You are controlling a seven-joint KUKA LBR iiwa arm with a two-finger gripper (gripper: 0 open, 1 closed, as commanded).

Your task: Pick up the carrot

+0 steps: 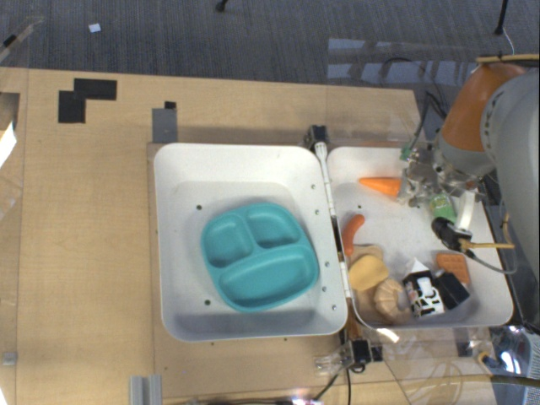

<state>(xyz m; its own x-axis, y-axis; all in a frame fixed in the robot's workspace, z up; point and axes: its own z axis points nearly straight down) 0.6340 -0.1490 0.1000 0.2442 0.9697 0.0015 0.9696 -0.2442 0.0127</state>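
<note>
I'm seeing the arm (498, 116) reaching in from the right, with the gripper (419, 184) sitting low over the back of the right bin (494, 310). The carrot (380, 186) is lying on that bin's floor near the back wall, thick end toward the gripper, tip pointing at the left bin (181, 310). Gripper metal is overlapping or touching the carrot's thick end; I can't tell if the carrot is actually between the jaws, and I can't tell how far they're open, since the wrist is blocking that.

The rest of the right bin is looking like this: a small orange-red sausage-shaped piece (353, 227) is lying near the divider, and a pale yellow lump (368, 271) and a tan bread-like piece (390, 298) are sitting toward the front. A black-and-white block (424, 294) is sitting just beside those, and an orange ridged piece (456, 266) is lying near the right wall. Something green (442, 202) is sitting just under the wrist.

The left bin is holding a teal divided tray (257, 256), tilted slightly, sitting roughly in the middle.
</note>
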